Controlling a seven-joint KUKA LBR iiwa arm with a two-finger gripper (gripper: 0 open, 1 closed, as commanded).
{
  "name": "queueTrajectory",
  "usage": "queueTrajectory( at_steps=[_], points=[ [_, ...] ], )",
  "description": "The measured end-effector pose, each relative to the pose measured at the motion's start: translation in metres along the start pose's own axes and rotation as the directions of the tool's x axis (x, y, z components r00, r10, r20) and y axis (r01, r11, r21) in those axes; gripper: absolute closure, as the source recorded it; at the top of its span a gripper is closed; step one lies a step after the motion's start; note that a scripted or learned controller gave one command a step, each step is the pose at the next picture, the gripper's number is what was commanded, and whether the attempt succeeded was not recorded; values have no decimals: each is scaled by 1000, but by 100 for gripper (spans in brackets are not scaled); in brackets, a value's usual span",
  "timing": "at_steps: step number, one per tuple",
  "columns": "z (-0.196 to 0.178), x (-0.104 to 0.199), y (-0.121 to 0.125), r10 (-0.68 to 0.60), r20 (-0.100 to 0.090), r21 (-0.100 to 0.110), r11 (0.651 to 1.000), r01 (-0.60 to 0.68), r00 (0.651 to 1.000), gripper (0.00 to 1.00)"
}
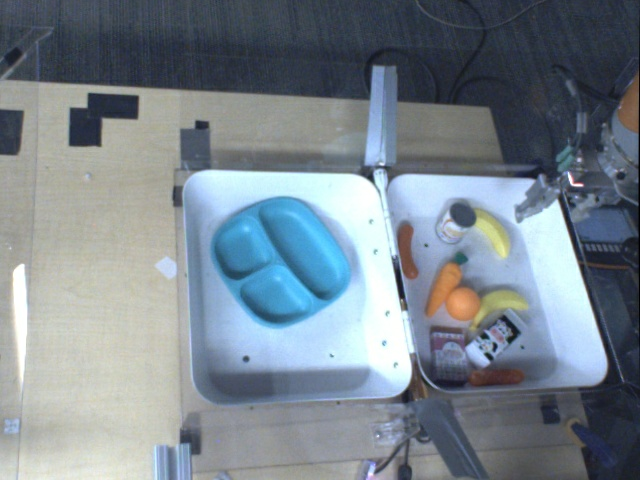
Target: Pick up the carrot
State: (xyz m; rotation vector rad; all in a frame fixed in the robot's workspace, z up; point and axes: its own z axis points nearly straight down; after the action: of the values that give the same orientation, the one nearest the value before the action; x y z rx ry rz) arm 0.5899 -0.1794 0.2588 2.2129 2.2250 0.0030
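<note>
The carrot (443, 286) is orange with a green top and lies tilted in the middle of the right bin (560, 268). Its green end points up and to the right, and its lower end lies beside an orange ball (462, 304). My gripper (531, 204) hangs over the bin's upper right corner, up and to the right of the carrot and well apart from it. Nothing shows in its grasp.
Around the carrot lie a small can (457, 220), two bananas (491, 231) (499, 304), a red sausage (407, 250), a milk carton (497, 336), a dark packet (448, 354) and another red sausage (497, 376). The left bin (200, 348) holds a blue divided plate (283, 259).
</note>
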Motion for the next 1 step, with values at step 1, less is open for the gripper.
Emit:
queueTrajectory(
  at_steps=[1],
  points=[
    [162, 37, -17, -4, -1, -1, 1000, 4, 1000, 0]
  ],
)
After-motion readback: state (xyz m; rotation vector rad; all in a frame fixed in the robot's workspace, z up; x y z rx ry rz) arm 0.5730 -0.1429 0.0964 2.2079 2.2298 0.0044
